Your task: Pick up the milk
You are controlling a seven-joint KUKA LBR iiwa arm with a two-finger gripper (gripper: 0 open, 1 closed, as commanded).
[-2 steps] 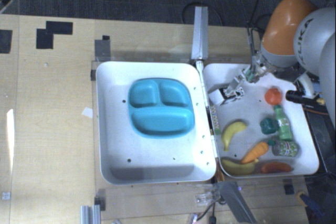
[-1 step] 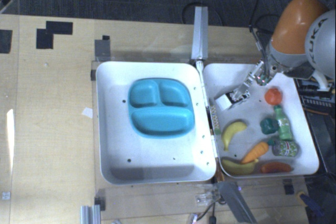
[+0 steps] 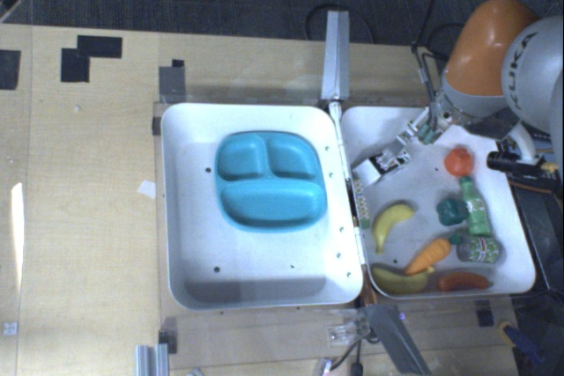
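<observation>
Two white bins sit side by side, and my work is in the right bin. My gripper slants down from the upper right of the frame toward that bin's upper left corner. The milk, which I take to be the small white boxy thing there, lies just beside the wall dividing the bins. I judge the slant suits that spot, since the wall leaves little room on the far side.

My tip and the milk run together in a blur of white and black, so I cannot tell whether my jaws are apart, together, or clamped on it. A banana, a carrot and a tomato lie apart from the milk, lower and to the right. The left bin holds a blue tray. My arm is cut off at the frame's right edge.
</observation>
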